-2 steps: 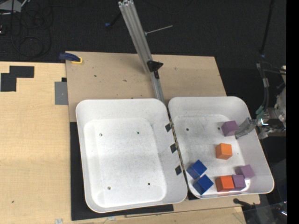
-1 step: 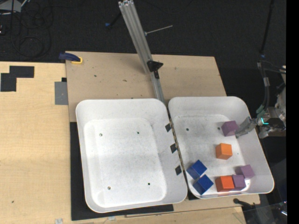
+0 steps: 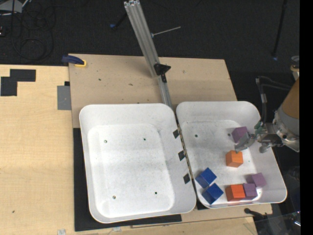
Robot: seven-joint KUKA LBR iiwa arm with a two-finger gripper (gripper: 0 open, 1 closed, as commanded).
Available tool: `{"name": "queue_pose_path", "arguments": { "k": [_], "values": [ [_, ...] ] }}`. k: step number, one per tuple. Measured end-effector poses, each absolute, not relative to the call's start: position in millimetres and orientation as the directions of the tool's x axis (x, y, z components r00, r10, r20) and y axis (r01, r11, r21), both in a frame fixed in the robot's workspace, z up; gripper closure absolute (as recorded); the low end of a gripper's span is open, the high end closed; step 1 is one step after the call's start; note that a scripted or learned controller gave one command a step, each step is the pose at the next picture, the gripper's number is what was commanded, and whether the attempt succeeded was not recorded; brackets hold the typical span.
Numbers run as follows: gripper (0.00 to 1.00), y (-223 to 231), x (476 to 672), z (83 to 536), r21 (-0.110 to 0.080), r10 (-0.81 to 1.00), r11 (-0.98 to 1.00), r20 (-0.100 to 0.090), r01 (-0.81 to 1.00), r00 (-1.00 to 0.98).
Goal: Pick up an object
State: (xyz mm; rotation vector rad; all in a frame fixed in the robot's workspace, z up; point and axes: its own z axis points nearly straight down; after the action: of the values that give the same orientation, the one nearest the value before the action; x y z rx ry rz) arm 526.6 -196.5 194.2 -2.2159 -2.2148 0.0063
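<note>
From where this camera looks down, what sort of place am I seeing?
Most likely a robotics lab or test bench. A wooden bench bears two shallow white bins, the right-hand one holding small coloured blocks. A robot arm's pincer reaches in beside them, and cables lie on the dark floor.

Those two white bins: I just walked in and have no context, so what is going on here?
A grey robot arm reaches in from the right, its gripper low over the right bin, between a purple block and an orange block. Nothing is visibly held. More blue, orange and purple blocks lie along that bin's near edge. The left bin sits beside it.
</note>
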Motion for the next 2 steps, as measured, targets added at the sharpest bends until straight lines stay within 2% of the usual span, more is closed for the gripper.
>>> {"name": "queue_pose_path", "arguments": {
  "k": [1,2],
  "values": [
    [0.0,-204.5,520.0,137.1,-0.01,1.0,-0.001,0.003,1.0,0.001],
    [0.0,-203.9,520.8,91.1,-0.001,1.0,-0.002,0.003,1.0,0.002]
  ]
}}
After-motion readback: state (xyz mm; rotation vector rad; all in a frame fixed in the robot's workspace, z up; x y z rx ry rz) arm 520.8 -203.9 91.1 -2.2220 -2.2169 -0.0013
